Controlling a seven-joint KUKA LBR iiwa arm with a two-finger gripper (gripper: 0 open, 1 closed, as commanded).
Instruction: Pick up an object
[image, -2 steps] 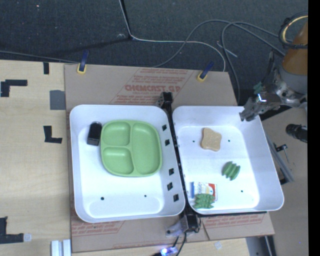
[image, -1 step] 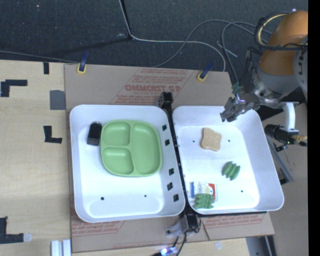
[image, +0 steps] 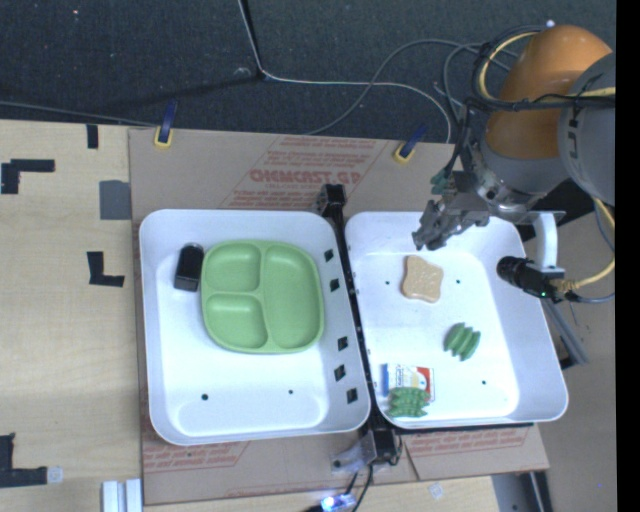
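gripper (image: 436, 236) hangs over the right bin (image: 520, 395), just above a slice of toast (image: 423, 280).
i cannot tell how far open it is, and nothing shows in it. the toast lies flat. nearby are a bumpy green pod (image: 462, 341) and a small packet (image: 407, 381). the left bin (image: 165, 400) has a smooth green divided plate (image: 263, 297) and a black block (image: 188, 267).

Arm (image: 560, 95): one unit, KUKA iiwa type. Housing grey, rounded, with a glossy orange band above the wrist. Cables: yellow and black loops run over the orange section; thin dark leads trail down toward the wrist. Wrist: dark metallic assembly with a small green fitting on its left side. Gripper (image: 432, 238): two-finger, dark grey to black, narrow. Attached at right: white bracket carrying a black cylindrical part.
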